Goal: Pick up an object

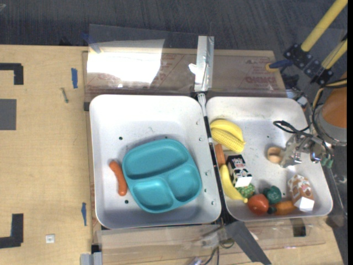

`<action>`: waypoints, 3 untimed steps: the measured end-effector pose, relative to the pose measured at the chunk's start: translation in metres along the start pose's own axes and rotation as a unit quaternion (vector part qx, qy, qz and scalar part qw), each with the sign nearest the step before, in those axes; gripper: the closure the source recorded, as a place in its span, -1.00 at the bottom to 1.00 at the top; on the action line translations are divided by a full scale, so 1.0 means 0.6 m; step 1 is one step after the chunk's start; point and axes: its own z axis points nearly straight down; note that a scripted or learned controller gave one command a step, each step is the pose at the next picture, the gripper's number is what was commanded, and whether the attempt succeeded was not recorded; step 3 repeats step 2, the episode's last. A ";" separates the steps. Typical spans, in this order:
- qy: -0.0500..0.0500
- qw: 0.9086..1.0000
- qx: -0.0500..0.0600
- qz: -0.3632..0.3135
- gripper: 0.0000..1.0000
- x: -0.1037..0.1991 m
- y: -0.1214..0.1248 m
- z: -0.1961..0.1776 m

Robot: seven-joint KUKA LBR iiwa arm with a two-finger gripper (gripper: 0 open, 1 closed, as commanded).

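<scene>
The right bin holds several toy foods. A yellow banana bunch lies at its left, with a black-and-white carton and a second banana below it. Along the front edge sit a red tomato, a dark green piece, an orange carrot and a white block. A speckled pastry lies above the block. My gripper hangs low over the bin's right side, right beside a small tan round piece. Nothing shows held in it.
The left bin bears a teal divided plate and an orange sausage to its left. A thin orange stick lies by the wall between the bins. Black cables trail from the wrist over the right bin.
</scene>
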 end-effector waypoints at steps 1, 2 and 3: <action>-0.006 0.996 -0.001 -0.086 1.00 -0.153 0.055 0.011; 0.001 0.991 -0.001 -0.133 1.00 -0.174 0.059 0.005; 0.001 0.991 -0.001 -0.133 1.00 -0.174 0.059 0.005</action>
